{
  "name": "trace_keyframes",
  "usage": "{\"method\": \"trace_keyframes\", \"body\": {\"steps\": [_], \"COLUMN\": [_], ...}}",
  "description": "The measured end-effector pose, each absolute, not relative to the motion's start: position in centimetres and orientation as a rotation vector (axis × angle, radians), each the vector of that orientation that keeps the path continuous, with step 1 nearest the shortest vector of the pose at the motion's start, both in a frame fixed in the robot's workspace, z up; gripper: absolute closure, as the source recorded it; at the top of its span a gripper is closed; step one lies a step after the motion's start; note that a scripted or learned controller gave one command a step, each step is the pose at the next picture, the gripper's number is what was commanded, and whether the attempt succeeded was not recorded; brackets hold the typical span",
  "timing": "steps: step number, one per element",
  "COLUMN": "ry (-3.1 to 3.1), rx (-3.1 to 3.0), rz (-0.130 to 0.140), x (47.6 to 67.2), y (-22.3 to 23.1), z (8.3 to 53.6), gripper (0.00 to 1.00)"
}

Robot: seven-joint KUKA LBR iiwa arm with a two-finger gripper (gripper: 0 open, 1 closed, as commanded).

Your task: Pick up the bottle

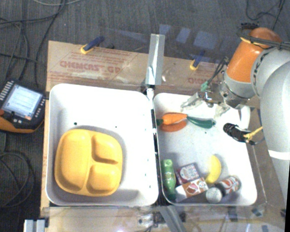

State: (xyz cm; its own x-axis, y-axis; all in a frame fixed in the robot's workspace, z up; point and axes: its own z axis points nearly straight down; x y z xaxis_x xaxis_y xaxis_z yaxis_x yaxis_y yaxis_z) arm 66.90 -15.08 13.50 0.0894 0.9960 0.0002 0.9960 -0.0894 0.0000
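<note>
The green bottle (168, 176) lies along the left wall of the right bin (250, 162), near its front corner. My gripper (205, 107) hovers over the far end of that bin, well behind the bottle. Its fingers (190, 102) are spread open with nothing between them. Just below the gripper lie an orange carrot (174, 121) and a dark green pod (201, 122).
A banana (214, 168), two red cartons (192, 179) and a can (227, 186) crowd the front of the right bin beside the bottle. A yellow divided plate (89, 161) sits in the left bin (53, 130). A teach pendant (17, 106) rests on the floor to the left.
</note>
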Motion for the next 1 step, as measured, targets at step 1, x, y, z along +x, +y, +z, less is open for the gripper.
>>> {"method": "trace_keyframes", "body": {"steps": [1], "ry": [-2.115], "rx": [-2.3], "rz": [-0.01], "x": [67.21], "y": [-19.66], "z": [9.02], "gripper": [0.0]}}
